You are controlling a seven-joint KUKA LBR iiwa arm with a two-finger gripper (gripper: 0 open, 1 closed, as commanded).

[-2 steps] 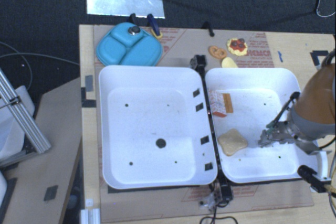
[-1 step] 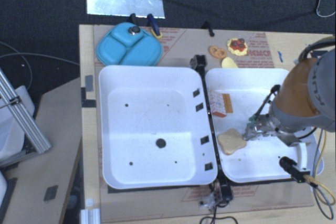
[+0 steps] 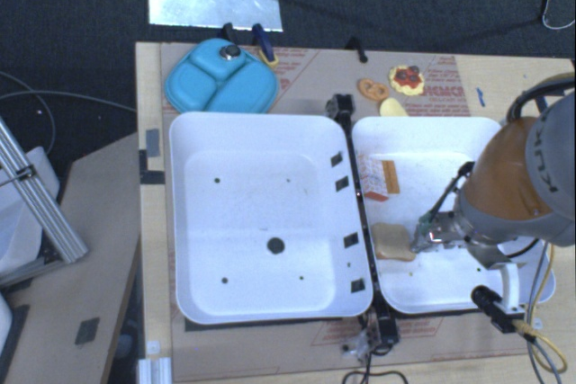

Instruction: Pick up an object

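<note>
No readable labels on the one red-and-white packet (image 3: 377, 176) or one tan block (image 3: 393, 242) in the right bin (image 3: 423, 301), and can't tell the gripper's (image 3: 425, 238) state.

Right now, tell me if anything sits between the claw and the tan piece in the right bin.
Nothing visible does. The claw is low in the right bin, right beside the tan piece near that bin's left wall. The red-and-white packet lies farther back, off the path.
</note>
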